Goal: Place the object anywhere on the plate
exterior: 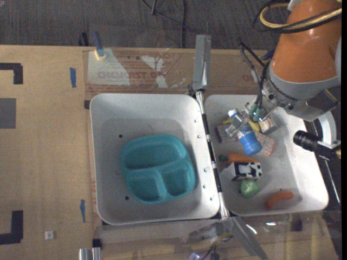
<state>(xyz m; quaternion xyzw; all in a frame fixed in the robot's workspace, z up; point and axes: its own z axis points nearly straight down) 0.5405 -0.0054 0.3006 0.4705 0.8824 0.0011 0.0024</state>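
Note:
A teal plate (157,168) with three compartments lies in the left bin (108,123), with nothing on it. My gripper (254,114) hangs low over the back of the right bin (309,183), amid a cluster of items. Right under and in front of it lies a blue bottle (249,140) with a pale cap end pointing back left. The gripper is at the bottle's upper end, and I cannot see whether it touches it.
Around the bottle lie a tan packet (224,132), a small box (267,125) and a pink packet (268,144). Nearer the front are an orange carrot (237,157), a cow-patterned carton (248,170), a green ball (249,188) and an orange sausage (279,199).

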